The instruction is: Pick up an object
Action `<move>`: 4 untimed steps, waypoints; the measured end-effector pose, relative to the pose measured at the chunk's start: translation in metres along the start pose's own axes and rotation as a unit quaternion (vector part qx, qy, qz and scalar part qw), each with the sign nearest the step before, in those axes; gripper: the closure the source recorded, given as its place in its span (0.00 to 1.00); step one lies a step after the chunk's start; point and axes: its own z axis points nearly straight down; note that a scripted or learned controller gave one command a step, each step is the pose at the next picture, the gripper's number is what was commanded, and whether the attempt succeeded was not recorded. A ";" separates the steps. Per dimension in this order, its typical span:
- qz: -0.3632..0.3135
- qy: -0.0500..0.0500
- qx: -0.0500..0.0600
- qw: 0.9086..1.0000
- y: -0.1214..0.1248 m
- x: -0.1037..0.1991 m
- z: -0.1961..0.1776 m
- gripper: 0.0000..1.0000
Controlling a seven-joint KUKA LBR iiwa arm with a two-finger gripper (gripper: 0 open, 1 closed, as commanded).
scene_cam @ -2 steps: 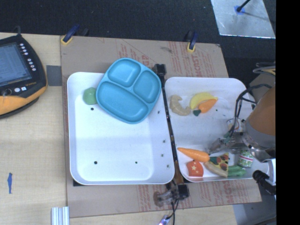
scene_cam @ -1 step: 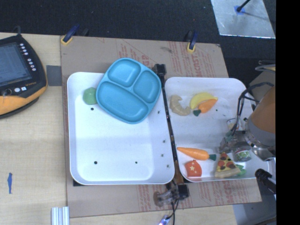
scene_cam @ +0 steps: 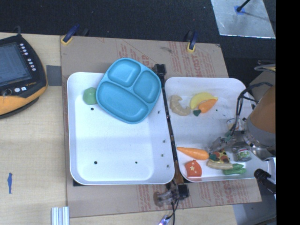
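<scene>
Camera view: a slanted look down on a bench with two shallow white bins side by side.
Left bin (scene_cam: 79, 125): holds a blue divided plate (scene_cam: 129, 90) tilted over its far edge, and a green ball (scene_cam: 90, 96) touching the plate's left side.
Right bin (scene_cam: 187, 86): holds the loose toy food, so this is the bin the arm works in.
Far side of right bin: a beige curved piece (scene_cam: 179, 106) beside a yellow and orange piece (scene_cam: 204, 102).
Near edge of right bin: a carrot (scene_cam: 192, 153), a red strawberry-like piece (scene_cam: 193, 168) in the near left corner, and a small heap of mixed pieces (scene_cam: 226, 161) towards the near right corner.
Arm (scene_cam: 265, 114): reaches in over the right edge of the right bin, wrist bent down, cables looping above it.
Gripper (scene_cam: 225, 144): low over the heap, probably aiming at one of its pieces.
Jaws: whether they are open or closed cannot be told, as clutter hides them.
Task state: judging by the layout, nothing is lifted yet.
</scene>
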 end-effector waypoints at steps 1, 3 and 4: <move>-0.002 -0.002 0.001 1.000 0.000 -0.002 -0.010 1.00; 0.004 -0.003 -0.003 1.000 0.097 0.023 -0.062 1.00; 0.005 -0.003 -0.003 1.000 0.097 0.022 -0.062 0.00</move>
